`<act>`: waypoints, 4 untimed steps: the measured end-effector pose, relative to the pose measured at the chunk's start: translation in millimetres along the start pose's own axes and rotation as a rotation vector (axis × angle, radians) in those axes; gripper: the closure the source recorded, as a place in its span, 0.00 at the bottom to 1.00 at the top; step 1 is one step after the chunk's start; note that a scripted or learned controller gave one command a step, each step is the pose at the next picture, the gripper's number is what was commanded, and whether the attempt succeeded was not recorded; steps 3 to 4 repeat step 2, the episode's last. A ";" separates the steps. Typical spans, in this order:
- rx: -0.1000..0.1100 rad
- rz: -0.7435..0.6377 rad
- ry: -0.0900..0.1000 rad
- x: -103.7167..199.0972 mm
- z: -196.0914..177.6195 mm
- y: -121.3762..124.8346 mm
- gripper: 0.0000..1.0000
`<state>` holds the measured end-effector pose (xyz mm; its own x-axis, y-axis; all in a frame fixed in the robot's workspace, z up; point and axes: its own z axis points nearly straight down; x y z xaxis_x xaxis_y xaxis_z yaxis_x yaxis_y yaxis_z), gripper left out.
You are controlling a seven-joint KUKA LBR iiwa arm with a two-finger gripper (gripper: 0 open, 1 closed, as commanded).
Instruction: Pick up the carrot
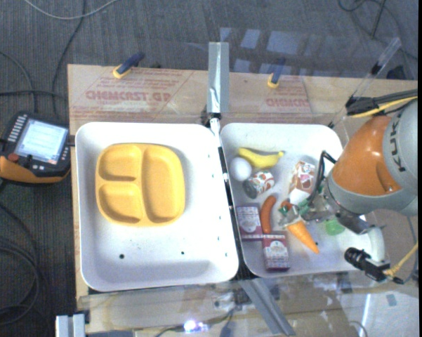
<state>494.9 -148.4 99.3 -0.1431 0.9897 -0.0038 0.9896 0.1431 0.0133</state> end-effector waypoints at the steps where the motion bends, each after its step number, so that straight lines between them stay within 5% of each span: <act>1: 0.016 0.086 0.003 69.0 -83.5 21.7 1.00; 2: 0.016 -0.108 0.001 39.2 -96.1 28.0 1.00; 4: 0.016 -0.108 0.001 39.2 -96.1 28.0 1.00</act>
